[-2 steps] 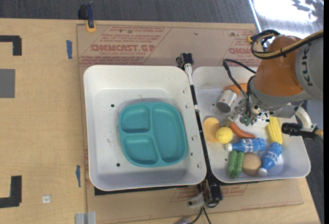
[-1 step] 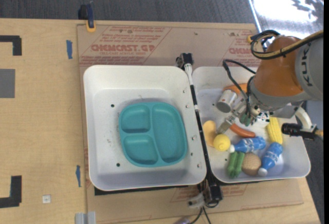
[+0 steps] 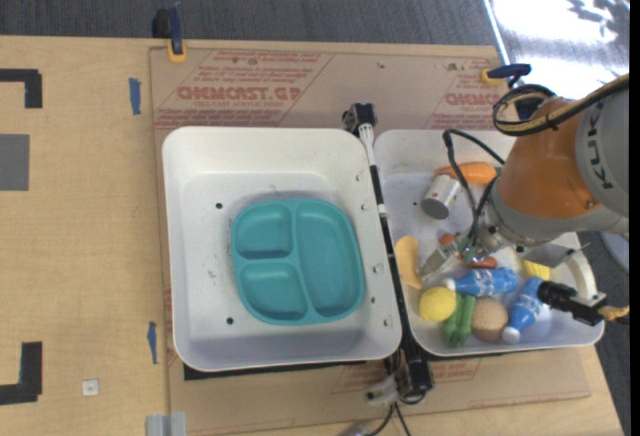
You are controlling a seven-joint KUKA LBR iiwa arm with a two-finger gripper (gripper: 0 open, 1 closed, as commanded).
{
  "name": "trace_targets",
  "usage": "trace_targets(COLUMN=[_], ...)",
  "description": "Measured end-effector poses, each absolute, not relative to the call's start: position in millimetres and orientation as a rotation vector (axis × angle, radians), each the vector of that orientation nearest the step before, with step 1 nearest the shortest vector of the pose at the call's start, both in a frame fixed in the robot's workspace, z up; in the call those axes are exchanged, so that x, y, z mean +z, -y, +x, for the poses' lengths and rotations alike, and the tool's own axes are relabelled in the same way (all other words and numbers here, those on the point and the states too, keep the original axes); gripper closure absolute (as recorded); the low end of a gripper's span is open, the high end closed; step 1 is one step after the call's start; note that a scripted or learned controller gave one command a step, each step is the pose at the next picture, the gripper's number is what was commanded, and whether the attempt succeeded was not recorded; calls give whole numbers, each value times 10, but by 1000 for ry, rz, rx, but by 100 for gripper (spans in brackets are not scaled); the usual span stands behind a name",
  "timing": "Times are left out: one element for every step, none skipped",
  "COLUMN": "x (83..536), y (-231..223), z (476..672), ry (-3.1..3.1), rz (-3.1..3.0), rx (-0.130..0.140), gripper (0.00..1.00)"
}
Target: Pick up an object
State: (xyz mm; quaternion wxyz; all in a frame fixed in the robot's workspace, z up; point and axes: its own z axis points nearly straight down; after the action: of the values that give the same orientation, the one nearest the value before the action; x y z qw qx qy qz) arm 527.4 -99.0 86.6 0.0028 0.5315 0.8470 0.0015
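Note:
My gripper (image 3: 458,249) is low in the right bin (image 3: 400,152), in the middle of a pile of small objects. Under and just right of it lies a blue bottle (image 3: 488,282) with a red and white label. A yellow lemon (image 3: 436,304), a green piece (image 3: 458,322) and a brown round piece (image 3: 489,317) sit in front of it. To its left lies a yellow piece (image 3: 407,259). A silver can (image 3: 438,194) and an orange piece (image 3: 476,172) lie behind it. The arm's wrist hides part of the bin's right side.
The left bin (image 3: 190,224) holds a teal divided plate (image 3: 297,259). A second blue bottle (image 3: 526,309) and a white piece (image 3: 582,274) lie at the right bin's front right. Black clips (image 3: 358,116) join the bins at the back.

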Motion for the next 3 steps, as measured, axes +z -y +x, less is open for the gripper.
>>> trace_targets(x=[857,861,972], y=[1124,1036,1037], z=[6110,5524,5539], ry=[-2544,-2413,-2410], rz=[1838,2008,2004], rx=[3,2,6], gripper=[0,0,100])
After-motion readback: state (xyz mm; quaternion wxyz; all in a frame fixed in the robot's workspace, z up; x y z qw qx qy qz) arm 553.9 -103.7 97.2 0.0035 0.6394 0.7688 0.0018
